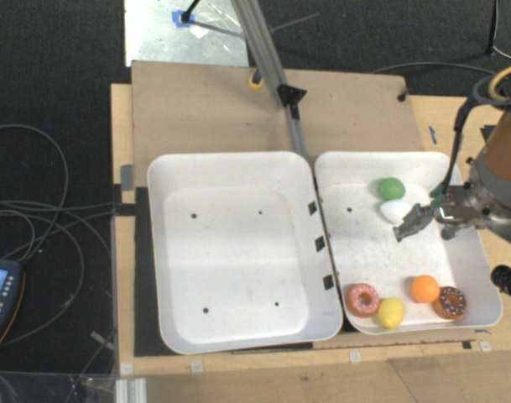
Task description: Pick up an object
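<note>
My gripper (409, 223) hangs over the right bin (482, 263), near its middle, reaching in from the right. Just up and left of its tip lies a white rounded object (393, 210), close to or touching the gripper. A green ball (391, 188) sits right behind that white object. Along the bin's front edge lie a pink frosted donut (362, 299), a yellow lemon (391, 311), an orange (424, 289) and a chocolate donut (450, 303). I see nothing held in the gripper.
The left bin (167, 250) sits beside the right one, joined by black clips along the shared wall. A grey pole (268, 49) slants across the bench behind the bins. Cables lie on the floor at left.
</note>
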Action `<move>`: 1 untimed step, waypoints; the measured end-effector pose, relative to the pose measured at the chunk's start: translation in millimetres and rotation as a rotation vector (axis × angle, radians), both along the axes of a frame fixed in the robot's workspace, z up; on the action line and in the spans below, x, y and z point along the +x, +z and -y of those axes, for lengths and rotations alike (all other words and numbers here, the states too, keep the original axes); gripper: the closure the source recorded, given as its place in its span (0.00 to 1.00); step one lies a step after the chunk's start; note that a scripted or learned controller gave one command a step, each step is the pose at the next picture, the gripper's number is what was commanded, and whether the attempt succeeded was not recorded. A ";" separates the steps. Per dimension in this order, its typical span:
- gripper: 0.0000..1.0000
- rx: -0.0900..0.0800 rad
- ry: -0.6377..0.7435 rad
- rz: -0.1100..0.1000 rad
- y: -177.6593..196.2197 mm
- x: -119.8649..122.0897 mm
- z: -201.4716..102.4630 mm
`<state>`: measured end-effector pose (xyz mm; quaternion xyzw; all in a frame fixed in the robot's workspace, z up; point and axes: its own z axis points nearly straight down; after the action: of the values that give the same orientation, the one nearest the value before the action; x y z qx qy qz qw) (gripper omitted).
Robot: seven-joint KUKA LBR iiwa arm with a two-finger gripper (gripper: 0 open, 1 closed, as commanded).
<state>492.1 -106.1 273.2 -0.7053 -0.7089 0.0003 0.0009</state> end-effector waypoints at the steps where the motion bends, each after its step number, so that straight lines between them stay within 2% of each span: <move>1: 0.00 -0.001 -0.003 0.005 1.8 0.6 0.2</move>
<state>492.6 -106.3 275.1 -0.7063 -0.7080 -0.0010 -0.0010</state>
